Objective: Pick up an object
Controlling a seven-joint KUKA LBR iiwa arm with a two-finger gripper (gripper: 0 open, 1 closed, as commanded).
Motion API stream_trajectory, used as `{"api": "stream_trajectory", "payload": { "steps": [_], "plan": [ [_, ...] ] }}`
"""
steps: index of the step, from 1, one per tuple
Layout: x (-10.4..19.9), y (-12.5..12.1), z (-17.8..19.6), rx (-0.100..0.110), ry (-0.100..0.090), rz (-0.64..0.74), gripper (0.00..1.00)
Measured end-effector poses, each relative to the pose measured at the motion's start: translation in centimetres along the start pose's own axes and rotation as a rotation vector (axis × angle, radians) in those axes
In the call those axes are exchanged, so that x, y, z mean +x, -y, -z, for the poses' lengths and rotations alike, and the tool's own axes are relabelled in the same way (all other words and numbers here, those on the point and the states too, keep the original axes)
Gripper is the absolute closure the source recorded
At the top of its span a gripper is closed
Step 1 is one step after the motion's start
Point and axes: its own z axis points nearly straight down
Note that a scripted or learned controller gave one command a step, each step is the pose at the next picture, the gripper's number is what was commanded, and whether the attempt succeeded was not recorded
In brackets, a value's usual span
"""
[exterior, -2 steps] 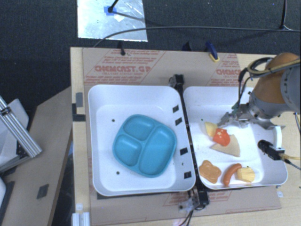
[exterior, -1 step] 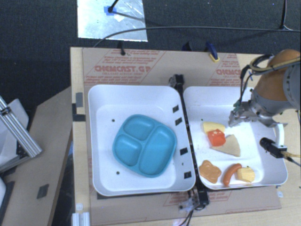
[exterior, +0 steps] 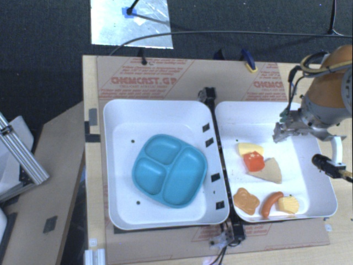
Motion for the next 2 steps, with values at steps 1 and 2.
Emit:
{"api": "stream_trajectory", "payload": {
  "steps": [1, 2],
  "plan": [
    [0.2, -0.4, 6.5, -0.002, 0.001, 0.001, 1.0],
    [0.2, -0.5, 7.9, 0.002, 0.0, 0.001, 1.0]
  ]
}}
